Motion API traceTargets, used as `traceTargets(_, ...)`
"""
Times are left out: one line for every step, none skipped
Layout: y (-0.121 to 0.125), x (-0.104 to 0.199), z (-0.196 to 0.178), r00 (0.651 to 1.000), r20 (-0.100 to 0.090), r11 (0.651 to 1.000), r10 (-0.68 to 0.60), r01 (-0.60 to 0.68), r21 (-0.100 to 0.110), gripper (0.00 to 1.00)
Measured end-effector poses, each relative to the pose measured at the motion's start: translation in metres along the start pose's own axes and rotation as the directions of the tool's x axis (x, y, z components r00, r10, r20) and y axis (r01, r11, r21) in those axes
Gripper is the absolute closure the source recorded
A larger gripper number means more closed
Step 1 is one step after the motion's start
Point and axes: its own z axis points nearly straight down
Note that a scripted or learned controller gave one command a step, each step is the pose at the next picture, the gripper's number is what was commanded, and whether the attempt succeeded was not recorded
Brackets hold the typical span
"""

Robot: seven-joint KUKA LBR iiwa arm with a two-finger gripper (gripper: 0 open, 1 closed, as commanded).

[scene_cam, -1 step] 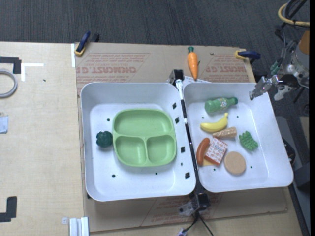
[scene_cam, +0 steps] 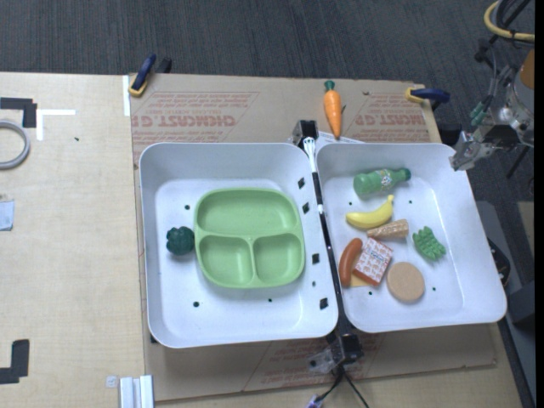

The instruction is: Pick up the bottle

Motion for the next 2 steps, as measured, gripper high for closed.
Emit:
traceTargets(-0.059, 0.106, 0.046, 0.996, -0.002, 0.996, 0.087, -0.087, 0.003, 1.0)
traceTargets(-0.123, 0.104, 0.024, 0.955, -0.002, 0.955, 0.297, -0.297, 0.005, 1.0)
